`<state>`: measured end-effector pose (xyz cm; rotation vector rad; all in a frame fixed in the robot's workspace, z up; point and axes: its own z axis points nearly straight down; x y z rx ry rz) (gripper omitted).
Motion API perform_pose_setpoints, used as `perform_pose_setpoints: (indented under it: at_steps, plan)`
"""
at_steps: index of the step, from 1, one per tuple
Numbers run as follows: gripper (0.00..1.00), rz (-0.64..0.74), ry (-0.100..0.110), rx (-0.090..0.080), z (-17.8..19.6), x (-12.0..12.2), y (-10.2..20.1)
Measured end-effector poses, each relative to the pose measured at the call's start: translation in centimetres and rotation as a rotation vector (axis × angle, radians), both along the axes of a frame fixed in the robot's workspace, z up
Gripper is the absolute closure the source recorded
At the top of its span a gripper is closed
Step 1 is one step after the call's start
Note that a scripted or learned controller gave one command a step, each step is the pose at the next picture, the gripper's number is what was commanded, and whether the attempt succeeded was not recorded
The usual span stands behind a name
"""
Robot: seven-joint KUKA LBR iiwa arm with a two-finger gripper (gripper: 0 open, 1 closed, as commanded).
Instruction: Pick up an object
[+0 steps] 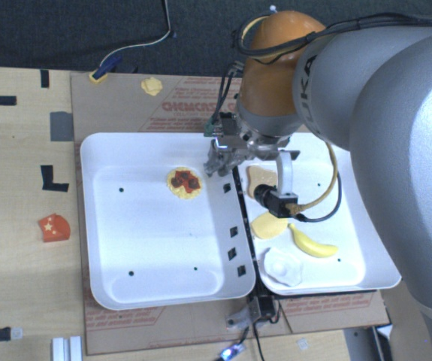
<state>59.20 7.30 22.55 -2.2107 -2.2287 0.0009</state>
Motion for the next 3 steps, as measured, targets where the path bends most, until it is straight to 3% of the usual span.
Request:
perform_pose_setpoints:
  at_steps: [1,2,3]
  plan:
    - [1.0,-0.003,-0.007,0.002,8.7,-5.1,1.8]
    - [1.0,-0.006,-0.008,-0.001,14.8,-3.8,0.8]
    - [1.0,-0.01,0.003,-0.004,11.3,-5.7,-1.8]
